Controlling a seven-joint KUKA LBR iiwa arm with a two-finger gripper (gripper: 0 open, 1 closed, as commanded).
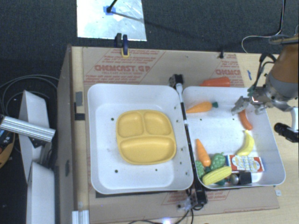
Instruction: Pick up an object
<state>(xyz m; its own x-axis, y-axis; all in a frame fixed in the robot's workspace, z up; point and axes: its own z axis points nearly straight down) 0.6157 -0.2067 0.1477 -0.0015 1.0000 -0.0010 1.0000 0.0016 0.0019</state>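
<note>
The gripper [246, 105] hangs with fingers spread and nothing between them, just above the small orange-red plastic sausage [245, 120] by the right white bin's [275, 149] far wall. A close could glance off its rounded side. The yellow banana [246, 144] lies just below it.

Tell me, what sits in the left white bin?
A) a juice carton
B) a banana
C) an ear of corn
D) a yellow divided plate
D. The yellow divided plate lies in the middle of the left bin, while the banana, the carton and the corn all lie in the right bin.
</note>
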